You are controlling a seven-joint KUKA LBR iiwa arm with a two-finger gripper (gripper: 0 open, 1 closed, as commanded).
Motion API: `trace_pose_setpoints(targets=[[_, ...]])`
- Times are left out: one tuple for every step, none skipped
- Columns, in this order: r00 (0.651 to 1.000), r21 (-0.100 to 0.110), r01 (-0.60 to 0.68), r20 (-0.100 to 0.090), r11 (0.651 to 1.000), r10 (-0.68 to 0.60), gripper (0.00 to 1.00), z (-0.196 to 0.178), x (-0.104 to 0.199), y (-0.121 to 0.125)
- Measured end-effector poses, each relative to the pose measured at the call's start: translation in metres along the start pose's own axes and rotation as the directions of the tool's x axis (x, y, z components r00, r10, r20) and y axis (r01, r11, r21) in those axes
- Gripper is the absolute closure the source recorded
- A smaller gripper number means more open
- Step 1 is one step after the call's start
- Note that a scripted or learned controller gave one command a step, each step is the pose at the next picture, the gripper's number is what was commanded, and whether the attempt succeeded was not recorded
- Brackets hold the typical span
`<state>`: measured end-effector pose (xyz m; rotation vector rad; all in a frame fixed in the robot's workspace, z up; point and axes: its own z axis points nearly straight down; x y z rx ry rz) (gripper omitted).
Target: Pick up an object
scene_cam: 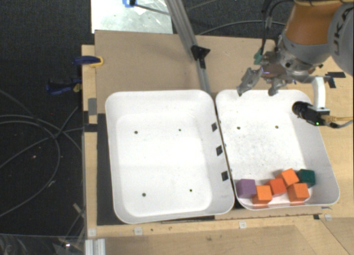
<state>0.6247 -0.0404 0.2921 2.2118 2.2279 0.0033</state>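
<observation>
Hovering open-fingered, hand (pixel 259 87) hangs above right bin's (pixel 316 154) far rim.

Below the metal pincer (pixel 259 86): smooth, faintly glossy white plastic bins (pixel 160 154), the nearer one speckled. Beneath them, matt brown board worktop (pixel 138 60). Down by the near rim, matt-looking blocks (pixel 276 186).

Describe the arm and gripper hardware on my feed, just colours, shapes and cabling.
The arm has a wide orange band above a rounded grey wrist housing, with part of dark lettering on the grey shell at the right. Black cables loop along its upper left side. The gripper is dark grey metal with two thin fingers and a small teal fitting near its base.
</observation>
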Motion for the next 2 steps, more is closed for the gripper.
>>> trace_pose_setpoints(targets=[[1.0, -0.003, 0.002, -0.001, 1.0, -0.002, 0.0, -0.037, 0.039, 0.001], [1.0, -0.006, 0.009, -0.006, 1.0, -0.009, 0.0, -0.128, 0.14, -0.068]])
